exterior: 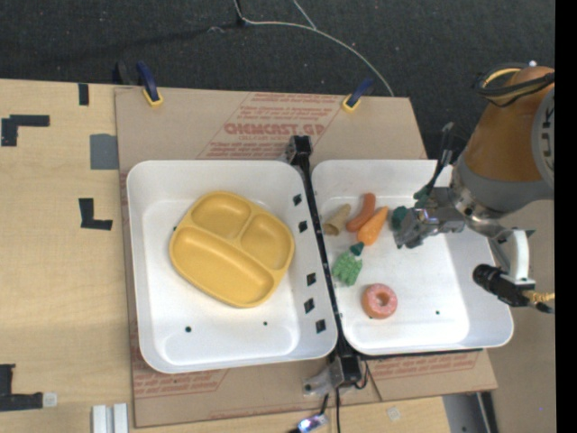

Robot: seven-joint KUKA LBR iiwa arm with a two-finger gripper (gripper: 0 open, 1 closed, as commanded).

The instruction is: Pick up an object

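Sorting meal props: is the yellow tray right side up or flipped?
Right side up: the tray shows its three hollow compartments facing the camera, in the left bin.

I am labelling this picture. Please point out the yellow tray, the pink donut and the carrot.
yellow tray (209, 262): camera view, floor of its long compartment.
pink donut (380, 301): camera view, on its ring.
carrot (372, 226): camera view, middle of its orange body.

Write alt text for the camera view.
A gripper hovers over the right bin, beside a carrot, sausage, green toy and pink donut. The left bin holds a yellow divided plate.
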